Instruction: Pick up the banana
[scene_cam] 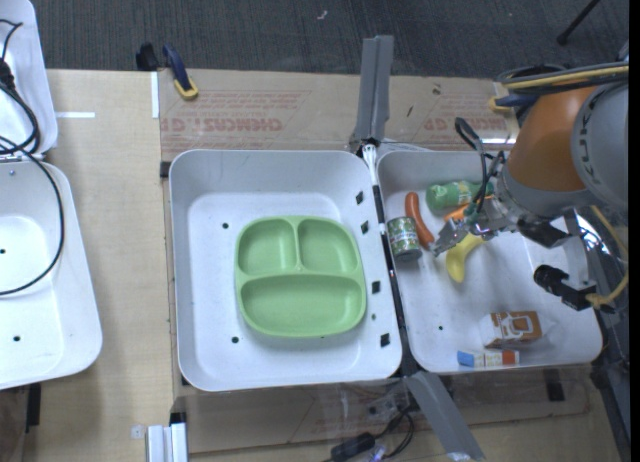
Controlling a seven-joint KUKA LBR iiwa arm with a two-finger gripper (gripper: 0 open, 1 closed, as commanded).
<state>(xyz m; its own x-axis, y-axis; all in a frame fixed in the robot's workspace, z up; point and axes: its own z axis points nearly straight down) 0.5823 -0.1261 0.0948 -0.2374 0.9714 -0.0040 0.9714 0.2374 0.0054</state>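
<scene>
Nearest the camera, at the front edge of the right bin (pixel 430 350): a small flat box (pixel 487 358) in blue, white and red, print too small to read. Just behind that box, a brown and white carton (pixel 517 327), label illegible. Further back toward the middle of the right bin, the banana (pixel 457 264), yellow, lying on the bin floor with its upper end directly under the gripper (pixel 458 239). Cannot tell whether the jaws are parted or clenched, nor whether anything sits between them; fingertips blurred against the banana's top. Left of the banana, a small green-labelled can (pixel 404 237), wording unreadable, and an orange carrot-like piece (pixel 418 218) beside it. Behind the banana, a green bottle (pixel 449 195) on its side. Across the divider from the right bin, the left bin (pixel 190 250) with a green three-compartment plate (pixel 300 277). Beyond both bins, brown cardboard (pixel 260 110) bearing reversed red lettering, seemingly "CHEMCO'S GR…", not fully legible. Farthest back on that cardboard, a blue and yellow clamp (pixel 180 75).
</scene>
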